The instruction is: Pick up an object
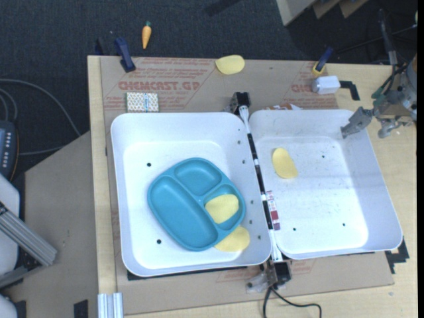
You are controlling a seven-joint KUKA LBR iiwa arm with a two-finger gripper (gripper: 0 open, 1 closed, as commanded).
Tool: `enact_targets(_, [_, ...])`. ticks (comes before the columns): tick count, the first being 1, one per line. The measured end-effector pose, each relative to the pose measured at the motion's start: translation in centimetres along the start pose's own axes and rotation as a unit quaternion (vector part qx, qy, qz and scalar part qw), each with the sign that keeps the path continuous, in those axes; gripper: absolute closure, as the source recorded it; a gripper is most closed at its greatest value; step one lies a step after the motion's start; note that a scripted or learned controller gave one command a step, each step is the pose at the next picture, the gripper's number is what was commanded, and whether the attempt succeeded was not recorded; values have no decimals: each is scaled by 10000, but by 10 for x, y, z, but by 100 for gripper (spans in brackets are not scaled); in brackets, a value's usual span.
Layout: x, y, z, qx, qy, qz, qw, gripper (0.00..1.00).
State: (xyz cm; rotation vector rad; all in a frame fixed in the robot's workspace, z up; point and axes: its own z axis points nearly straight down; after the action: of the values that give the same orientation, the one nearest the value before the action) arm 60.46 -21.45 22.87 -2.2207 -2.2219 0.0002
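One yellow piece [284,163] near right bin [371,197] left wall

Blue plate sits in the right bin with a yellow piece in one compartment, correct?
Not quite. The camera view shows the blue plate in the left bin, not the right one. The yellow piece does lie in one of its compartments.

A small orange carrot-shaped toy [146,35] is lying on the dark floor beyond the bench's [73,177] far-left corner.
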Motion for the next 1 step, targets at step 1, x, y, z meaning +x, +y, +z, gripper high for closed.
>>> enact_targets(1, [70, 5, 112, 6, 4, -4, 10000, 0])
